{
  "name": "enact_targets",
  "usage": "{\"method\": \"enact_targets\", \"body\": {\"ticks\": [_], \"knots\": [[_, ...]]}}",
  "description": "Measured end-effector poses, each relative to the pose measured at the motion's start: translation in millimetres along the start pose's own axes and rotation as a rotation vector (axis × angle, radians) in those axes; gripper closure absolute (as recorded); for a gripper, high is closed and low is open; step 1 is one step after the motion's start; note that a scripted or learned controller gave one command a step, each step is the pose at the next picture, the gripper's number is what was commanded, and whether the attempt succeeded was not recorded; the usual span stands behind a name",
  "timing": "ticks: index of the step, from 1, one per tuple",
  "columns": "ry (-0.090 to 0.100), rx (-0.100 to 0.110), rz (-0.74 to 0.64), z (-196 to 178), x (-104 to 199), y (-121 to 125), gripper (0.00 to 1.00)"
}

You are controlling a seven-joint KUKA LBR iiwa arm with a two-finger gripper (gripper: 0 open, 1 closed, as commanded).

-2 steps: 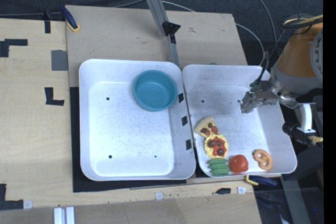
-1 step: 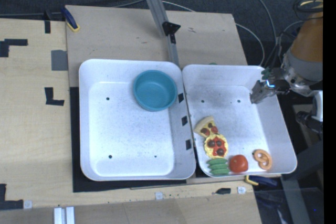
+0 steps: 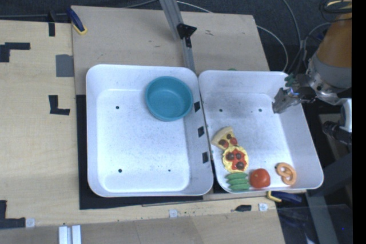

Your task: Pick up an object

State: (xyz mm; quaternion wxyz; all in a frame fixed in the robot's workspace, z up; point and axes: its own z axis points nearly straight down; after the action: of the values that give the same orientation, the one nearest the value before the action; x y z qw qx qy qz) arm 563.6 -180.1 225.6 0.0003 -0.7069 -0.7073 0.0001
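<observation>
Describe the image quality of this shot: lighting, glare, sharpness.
Camera view: lighting is soft and even, with faint shadows under the blue bowl; the white bins look bright but hold their speckle, with no hard glare; the small toy foods are soft and low in detail; the gripper at the right bin's edge is blurry.

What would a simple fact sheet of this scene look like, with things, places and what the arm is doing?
left bin: holds a blue bowl near its top right corner
right bin: toy food clustered along its bottom edge
toy food: two pizza slices, a green pea pod, a red tomato, a pretzel
gripper: over the right bin's upper right edge, apart from the food
held object: none seen
fingers: too dark to judge
</observation>
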Motion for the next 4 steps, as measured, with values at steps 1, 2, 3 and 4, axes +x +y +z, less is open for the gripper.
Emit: {"method": "enact_targets", "body": {"ticks": [1,2,3,4], "knots": [[0.001,0.000,-0.004,9,52,3,1.00],[0.001,0.000,-0.005,-1,106,6,1.00],[0.001,0.001,-0.005,5,165,8,1.00],[0.001,0.000,-0.005,2,228,0,1.00]]}}
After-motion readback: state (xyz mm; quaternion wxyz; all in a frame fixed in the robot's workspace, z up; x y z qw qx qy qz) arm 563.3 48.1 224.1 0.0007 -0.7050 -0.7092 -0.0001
